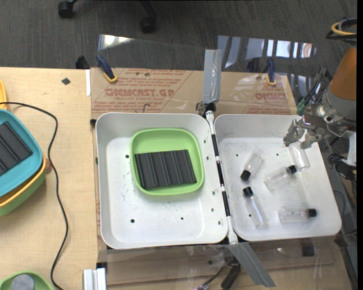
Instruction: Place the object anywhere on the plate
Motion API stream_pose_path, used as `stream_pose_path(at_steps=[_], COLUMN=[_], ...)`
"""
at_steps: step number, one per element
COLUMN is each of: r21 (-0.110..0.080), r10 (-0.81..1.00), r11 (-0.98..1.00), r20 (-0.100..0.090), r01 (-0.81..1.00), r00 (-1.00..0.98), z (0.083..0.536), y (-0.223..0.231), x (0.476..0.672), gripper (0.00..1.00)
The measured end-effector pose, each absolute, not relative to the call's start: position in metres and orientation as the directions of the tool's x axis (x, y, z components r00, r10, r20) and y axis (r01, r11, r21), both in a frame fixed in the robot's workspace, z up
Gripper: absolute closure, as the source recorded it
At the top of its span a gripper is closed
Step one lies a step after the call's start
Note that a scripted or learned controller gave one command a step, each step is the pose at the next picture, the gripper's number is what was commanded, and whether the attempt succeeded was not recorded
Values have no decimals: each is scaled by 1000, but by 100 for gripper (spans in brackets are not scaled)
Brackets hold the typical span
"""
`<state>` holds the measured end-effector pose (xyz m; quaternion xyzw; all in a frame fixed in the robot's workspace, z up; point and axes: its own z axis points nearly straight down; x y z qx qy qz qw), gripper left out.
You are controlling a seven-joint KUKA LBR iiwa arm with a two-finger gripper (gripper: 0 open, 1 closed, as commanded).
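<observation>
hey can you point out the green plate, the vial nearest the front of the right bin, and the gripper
green plate [166,139]: camera view, bare far rim.
front vial [295,214]: camera view, middle of clear body.
gripper [297,140]: camera view, at its tip.

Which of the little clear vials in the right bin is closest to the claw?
The vial by the bin's right wall, black cap toward the bin's middle, just below the claw. The other vials lie farther left or nearer the bin's front edge.

Dark grey carpet floor, chair casters, light wooden tabletop, cardboard sheet
</observation>
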<state>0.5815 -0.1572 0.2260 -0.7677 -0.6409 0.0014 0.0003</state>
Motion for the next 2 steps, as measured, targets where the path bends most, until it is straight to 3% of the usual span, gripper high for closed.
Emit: stream_pose_path(at_steps=[1, 2], r21=[-2, -1], r10=[984, 909], r11=[-179, -418], r20=[-2, -3], r01=[984, 909], r00=[179, 418], z=[226, 276], y=[-157, -182], x=[582, 565], gripper=[0, 0])
